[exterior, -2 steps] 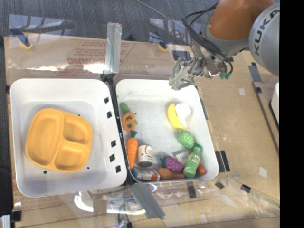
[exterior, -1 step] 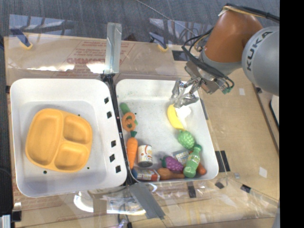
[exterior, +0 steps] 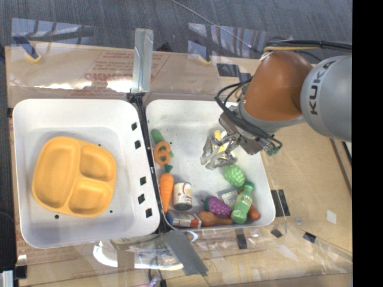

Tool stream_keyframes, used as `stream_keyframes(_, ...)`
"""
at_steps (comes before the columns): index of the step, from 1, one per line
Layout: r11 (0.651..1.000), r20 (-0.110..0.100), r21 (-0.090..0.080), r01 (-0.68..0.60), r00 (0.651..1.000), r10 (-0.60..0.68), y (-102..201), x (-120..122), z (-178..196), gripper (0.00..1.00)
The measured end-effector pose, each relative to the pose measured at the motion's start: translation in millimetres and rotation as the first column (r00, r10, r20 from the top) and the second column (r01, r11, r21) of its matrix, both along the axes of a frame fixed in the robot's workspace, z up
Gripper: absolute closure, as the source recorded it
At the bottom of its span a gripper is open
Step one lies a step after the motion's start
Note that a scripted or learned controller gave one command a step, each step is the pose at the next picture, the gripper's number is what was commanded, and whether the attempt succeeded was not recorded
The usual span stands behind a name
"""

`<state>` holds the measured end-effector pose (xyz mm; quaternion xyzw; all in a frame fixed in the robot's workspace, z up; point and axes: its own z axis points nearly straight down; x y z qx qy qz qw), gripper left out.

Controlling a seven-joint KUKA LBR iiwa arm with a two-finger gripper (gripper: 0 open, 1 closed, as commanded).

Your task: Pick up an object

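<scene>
We see the gripper (exterior: 216,153) low in the right bin (exterior: 197,113), and we cannot tell what state it is in. Just below it lies a green toy (exterior: 234,175), with a carrot (exterior: 166,189), can (exterior: 182,195) and bottle (exterior: 242,204) crowded near. That crowding could spoil a grasp. The left bin (exterior: 30,119) holds a yellow tray (exterior: 73,176). The bench (exterior: 299,178) is taped cardboard; dark carpet (exterior: 90,5) lies beyond.

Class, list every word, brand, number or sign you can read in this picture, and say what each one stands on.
"KU": black letters on the grey shell of the arm, cut off at the picture's edge.
Faint reddish print on the cardboard behind the bins: too blurred to read.
Label on the small can in the right bin: too small to read.
Label on the green bottle: too small to read.
</scene>
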<state>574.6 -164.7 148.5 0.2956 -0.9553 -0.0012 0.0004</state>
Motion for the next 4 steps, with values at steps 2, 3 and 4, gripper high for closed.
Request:
stream_keyframes(2,1.000,0.017,-0.002,-0.006,1.000,0.006,94,76,51,1.00)
stream_keyframes(3,0.976,0.010,-0.003,0.216,0.976,-0.216,-2,46,142,1.00)
stream_keyframes(4,0.995,-0.006,0.000,0.104,0.995,-0.104,17,81,34,1.00)
